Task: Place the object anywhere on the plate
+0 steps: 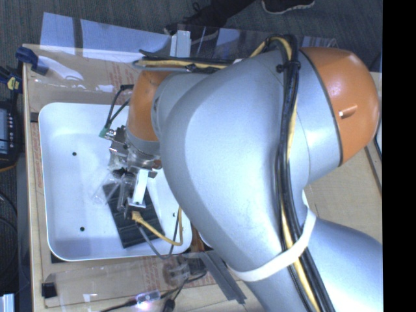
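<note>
Camera view: flat black rectangular object (pixel 133 221) lies on the floor of the shallow white plastic bin (pixel 65 174), long axis diagonal, upper-left to lower-right. Matte, dark, slab-like. Grey arm's jaws (pixel 130 190) sit directly over its upper end; their spread cannot be told.

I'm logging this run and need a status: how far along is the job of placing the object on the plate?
Done: the arm has reached into the left bin, and the gripper is low over a dark flat item lying there. In hand: I cannot see anything held between the gripper's tips; the view is blurred there. Left: nothing I see confirms a placement, so the grasp and the placement both look outstanding.
</note>
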`<state>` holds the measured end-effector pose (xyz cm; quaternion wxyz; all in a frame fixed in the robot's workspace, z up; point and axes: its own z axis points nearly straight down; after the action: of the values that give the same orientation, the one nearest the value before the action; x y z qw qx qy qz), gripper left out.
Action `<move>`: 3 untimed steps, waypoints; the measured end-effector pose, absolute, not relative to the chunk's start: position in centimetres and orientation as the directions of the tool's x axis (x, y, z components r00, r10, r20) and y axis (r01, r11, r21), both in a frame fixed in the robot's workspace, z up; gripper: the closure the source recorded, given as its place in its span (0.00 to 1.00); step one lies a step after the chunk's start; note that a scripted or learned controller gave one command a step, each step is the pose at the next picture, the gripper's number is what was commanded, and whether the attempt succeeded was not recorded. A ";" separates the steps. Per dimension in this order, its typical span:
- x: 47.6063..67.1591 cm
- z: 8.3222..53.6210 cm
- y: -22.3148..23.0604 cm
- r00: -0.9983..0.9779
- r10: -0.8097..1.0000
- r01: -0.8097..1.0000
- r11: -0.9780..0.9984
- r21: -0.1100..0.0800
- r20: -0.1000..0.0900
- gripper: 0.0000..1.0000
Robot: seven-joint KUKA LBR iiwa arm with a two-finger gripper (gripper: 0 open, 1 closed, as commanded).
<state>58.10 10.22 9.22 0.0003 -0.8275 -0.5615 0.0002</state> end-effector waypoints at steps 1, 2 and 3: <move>61.5 9.1 10.6 0.671 0.742 0.742 -0.671 -0.005 -0.002 1.00; 60.1 19.1 -0.3 0.872 0.490 0.490 -0.872 -0.005 -0.003 1.00; 63.0 19.5 8.0 0.892 0.452 0.452 -0.892 -0.004 -0.003 1.00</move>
<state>62.99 8.02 19.48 0.0018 -0.9726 -0.2323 0.0020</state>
